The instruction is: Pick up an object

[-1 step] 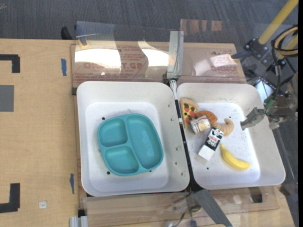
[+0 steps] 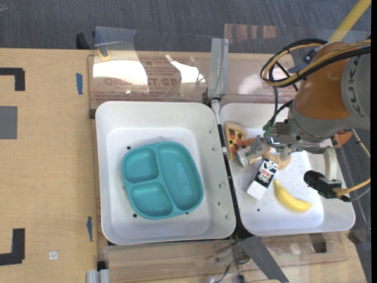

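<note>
The gripper point(image 2: 259, 151) hung low in the right bin point(image 2: 339, 220) beside the pizza slice toy point(image 2: 236, 137); whether it had closed could not be told. Nothing looked lifted; the banana point(image 2: 291, 198) and small carton point(image 2: 263, 178) lay near.

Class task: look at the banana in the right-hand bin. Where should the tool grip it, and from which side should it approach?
Grip the banana across its middle, coming straight down from above. It lies flat on the right bin floor, with open space on both long sides.
</note>
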Available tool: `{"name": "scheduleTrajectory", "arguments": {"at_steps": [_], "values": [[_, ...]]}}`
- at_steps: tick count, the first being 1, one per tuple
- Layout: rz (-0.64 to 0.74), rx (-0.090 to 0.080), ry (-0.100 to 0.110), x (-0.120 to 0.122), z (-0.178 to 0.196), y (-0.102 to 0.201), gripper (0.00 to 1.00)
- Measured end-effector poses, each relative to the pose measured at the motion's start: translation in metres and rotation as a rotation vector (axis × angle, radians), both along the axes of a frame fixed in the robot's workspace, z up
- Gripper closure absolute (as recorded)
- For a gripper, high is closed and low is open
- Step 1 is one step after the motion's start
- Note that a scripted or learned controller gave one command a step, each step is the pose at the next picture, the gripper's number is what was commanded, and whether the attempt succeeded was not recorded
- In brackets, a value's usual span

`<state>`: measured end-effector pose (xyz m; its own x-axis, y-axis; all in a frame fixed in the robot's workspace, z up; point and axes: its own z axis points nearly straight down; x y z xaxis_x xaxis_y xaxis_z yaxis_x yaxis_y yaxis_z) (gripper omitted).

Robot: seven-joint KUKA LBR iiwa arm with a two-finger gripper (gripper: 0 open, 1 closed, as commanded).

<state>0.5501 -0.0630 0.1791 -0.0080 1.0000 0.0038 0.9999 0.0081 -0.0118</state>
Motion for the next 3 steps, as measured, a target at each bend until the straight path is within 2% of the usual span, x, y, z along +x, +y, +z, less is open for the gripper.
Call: {"name": "scheduleTrajectory", "arguments": {"at_steps": [1,2,3], "values": [[-0.007,-0.005,-0.02,0.005,-0.091,-0.031,0.0],[-0.008,-0.006,-0.023,0.006,-0.08,-0.031,1.0],[0.001,0.0,-0.021,-0.022,0.01,0.038,1.0]]}}
